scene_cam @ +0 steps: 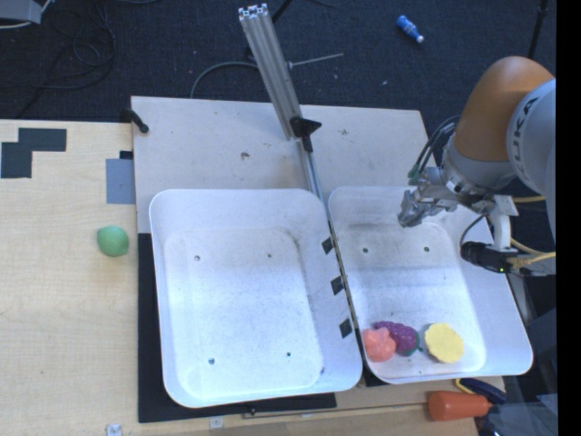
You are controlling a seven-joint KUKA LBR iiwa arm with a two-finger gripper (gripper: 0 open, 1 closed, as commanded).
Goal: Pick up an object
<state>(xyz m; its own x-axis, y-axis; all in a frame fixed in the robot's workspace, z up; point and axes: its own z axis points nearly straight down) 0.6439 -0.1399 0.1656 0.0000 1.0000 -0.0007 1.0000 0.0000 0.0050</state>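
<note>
Three small objects lie at the near end of the right bin (472,289): a pink-orange lumpy one (379,343), a purple one (401,336) touching it, and a yellow round one (444,341) just to the right. My gripper (413,214) hangs over the far end of the same bin, well away from them, pointing down. Nothing shows between its fingertips.
The left bin (172,243) lies beside the right one, with black clips (332,262) along the shared rim. A green ball (113,241) rests on the wooden bench at the left. A slanted metal rail (277,66) rises behind the bins. An orange object (458,405) lies at the front right.
</note>
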